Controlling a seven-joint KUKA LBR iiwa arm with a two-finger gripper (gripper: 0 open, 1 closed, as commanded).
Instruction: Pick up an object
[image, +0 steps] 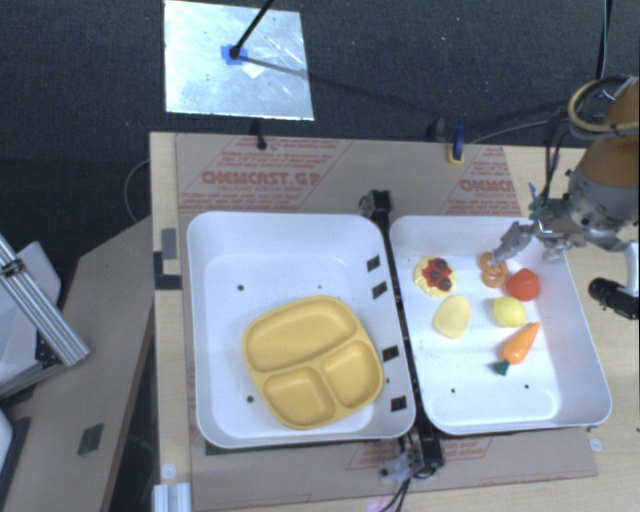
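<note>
Over right bin (580, 400), jaws (512, 243) spread wide just above orange ring (492, 270), nothing held, tomato (522, 285) adj.

One fixed camera, high above the bench (300, 165) — slanting down over both bins (215, 250).

A shiny foil sheet (238, 60) lies at eleven o'clock — perhaps taped down. Printed brown cardboard (290, 175) lines the bench; an aluminium rail (40, 315) sits at nine o'clock.
</note>
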